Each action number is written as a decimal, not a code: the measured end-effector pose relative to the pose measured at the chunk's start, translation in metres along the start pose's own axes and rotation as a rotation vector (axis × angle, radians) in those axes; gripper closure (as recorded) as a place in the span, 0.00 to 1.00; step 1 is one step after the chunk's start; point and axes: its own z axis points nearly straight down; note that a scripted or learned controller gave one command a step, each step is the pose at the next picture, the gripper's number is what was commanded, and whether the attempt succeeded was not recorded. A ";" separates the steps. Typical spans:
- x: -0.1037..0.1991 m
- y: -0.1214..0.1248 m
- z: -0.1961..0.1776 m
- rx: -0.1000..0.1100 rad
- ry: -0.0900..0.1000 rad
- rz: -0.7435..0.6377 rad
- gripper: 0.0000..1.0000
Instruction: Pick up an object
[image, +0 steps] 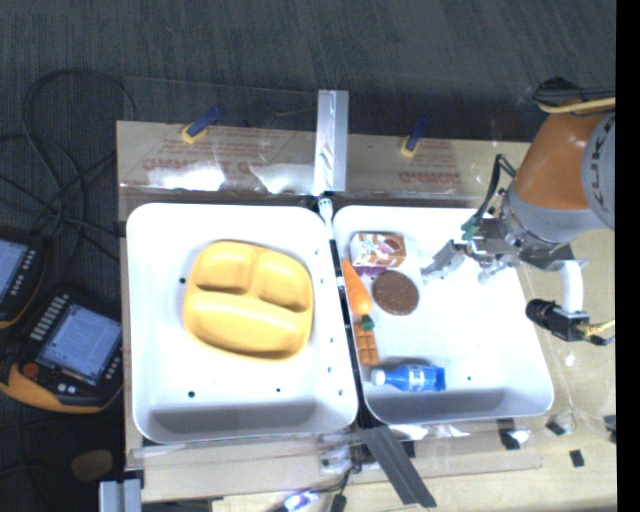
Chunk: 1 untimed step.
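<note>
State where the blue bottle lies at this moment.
In the camera view, the blue bottle lies on its side near the front wall of the right bin, just below the orange strip and the brown disc.

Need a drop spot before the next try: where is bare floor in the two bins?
Right bin: bare floor right of the brown disc and above the blue bottle, below the tool. Its left wall is crowded. Left bin: a bare margin around the yellow tray, widest in front.
</note>
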 end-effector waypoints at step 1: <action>0.048 0.000 0.101 -0.001 -0.003 0.089 0.00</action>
